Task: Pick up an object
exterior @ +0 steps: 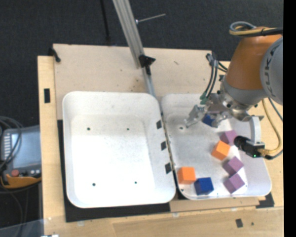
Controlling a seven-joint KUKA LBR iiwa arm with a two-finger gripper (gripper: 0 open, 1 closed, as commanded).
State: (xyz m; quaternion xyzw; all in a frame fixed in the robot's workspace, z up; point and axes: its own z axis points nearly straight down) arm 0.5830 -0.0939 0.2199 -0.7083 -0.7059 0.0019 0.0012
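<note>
The arm (251,68) enters from the right and reaches down over the right bin (185,113), its grey body and orange band hanging above the bin's upper right part. The jaws (195,116) sit low over the upper middle of this bin, pointing toward its left wall. Whether the jaws are apart or together cannot be told from this angle. A small blue piece (208,120) shows just beside the wrist hardware; it cannot be told whether it is a block or part of the tool, and nothing is visibly held.

The right bin contains the loose blocks, all grouped in its lower right half:
- An orange cube (187,174) lies near the lower left corner, close to the dividing wall.
- A blue cube (204,185) lies just beside it, to the lower right.
- A second orange block (220,150) lies further up, near the middle right.
- A purple block (229,137) lies just above the second orange block, near the arm.
- Two more purple blocks (233,165) (234,182) lie along the right side, one below the other.

The left bin (74,107) stands alongside, edge to edge with the right bin. Both rest on the wooden bench (89,63). An aluminium strut (128,23) slants across the bench from the top. A handheld control unit (17,154) with cables lies off the left edge.
</note>
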